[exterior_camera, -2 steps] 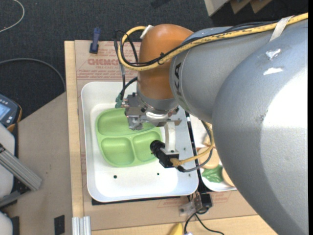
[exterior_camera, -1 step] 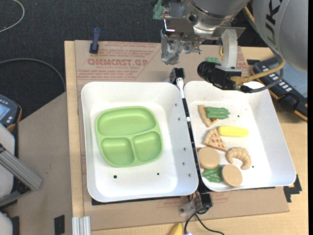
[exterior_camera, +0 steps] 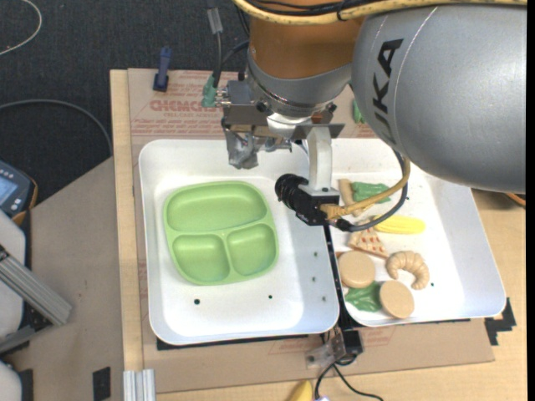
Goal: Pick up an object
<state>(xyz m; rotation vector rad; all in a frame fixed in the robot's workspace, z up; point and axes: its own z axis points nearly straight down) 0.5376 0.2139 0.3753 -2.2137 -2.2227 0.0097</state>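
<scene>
the toy foods lie in the right bin (exterior_camera: 468, 249): a croissant (exterior_camera: 408, 266), a yellow corn cob (exterior_camera: 399, 225), a pizza slice (exterior_camera: 366, 242), two tan round cookies (exterior_camera: 358, 268) and green leaves (exterior_camera: 368, 191). the left bin (exterior_camera: 159, 249) holds a green divided tray (exterior_camera: 221, 230). the claw (exterior_camera: 242, 153) hangs over the left bin's far edge, gripping nothing; how wide it stands, i cannot tell.

One fixed camera looks down at a slant from above on both white bins (exterior_camera: 167, 324), fairly close
</scene>
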